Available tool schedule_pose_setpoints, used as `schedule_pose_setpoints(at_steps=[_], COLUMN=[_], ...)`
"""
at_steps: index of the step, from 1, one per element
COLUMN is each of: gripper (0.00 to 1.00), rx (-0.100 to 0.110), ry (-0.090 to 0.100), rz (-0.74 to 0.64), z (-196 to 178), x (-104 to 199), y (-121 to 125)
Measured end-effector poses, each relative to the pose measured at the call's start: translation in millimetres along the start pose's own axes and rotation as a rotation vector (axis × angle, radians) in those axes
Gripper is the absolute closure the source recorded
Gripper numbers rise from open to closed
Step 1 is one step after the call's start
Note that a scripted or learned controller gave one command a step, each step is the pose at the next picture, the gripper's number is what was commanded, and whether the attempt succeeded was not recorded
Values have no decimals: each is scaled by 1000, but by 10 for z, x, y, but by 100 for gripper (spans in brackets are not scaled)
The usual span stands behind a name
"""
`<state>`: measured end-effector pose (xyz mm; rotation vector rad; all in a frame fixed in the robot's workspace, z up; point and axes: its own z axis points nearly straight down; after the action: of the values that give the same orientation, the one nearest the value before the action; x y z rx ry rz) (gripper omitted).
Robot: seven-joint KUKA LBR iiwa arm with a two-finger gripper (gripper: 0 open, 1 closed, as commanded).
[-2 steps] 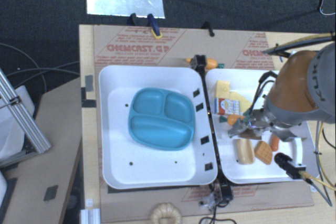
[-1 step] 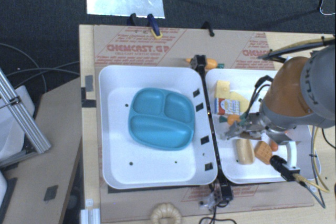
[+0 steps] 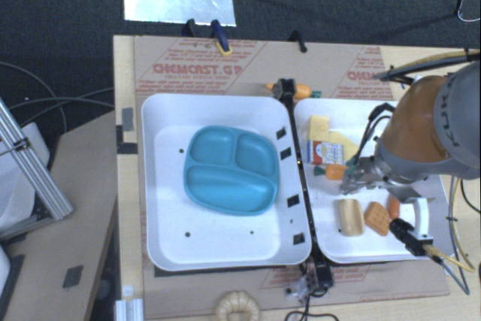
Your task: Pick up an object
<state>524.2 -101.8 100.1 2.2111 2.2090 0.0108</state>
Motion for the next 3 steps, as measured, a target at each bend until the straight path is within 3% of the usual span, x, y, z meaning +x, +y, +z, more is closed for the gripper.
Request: schedule_pose_setpoints(at_steps=[1,3], gripper=[100,100], rx=[11,11], ry=[6,6], rz=[-5,-5], z=[-454,-1262], x=[14,-51], y=[90,187])
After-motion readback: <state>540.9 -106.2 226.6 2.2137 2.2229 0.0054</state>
